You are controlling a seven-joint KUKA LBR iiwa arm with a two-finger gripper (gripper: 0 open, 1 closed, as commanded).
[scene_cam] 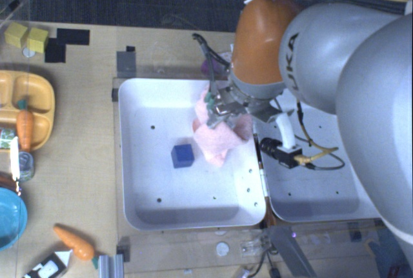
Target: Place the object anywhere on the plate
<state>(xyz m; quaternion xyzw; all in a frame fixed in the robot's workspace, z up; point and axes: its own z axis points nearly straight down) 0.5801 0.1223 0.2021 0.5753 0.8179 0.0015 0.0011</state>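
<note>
Camera view: gripper low over the pink object

The two-finger gripper [222, 109] sits on the soft pink plush object [213, 136], at about two o'clock in the left white bin [139, 206]. Whether it grips cannot be told. Judged step: grasping; next, lifting toward a plate. A small blue cube [182, 155] lies beside.

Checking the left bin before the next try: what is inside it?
The left bin holds a blue cube and a pink plate. The gripper hangs over the plate's upper part, covering whatever lies there.
</note>
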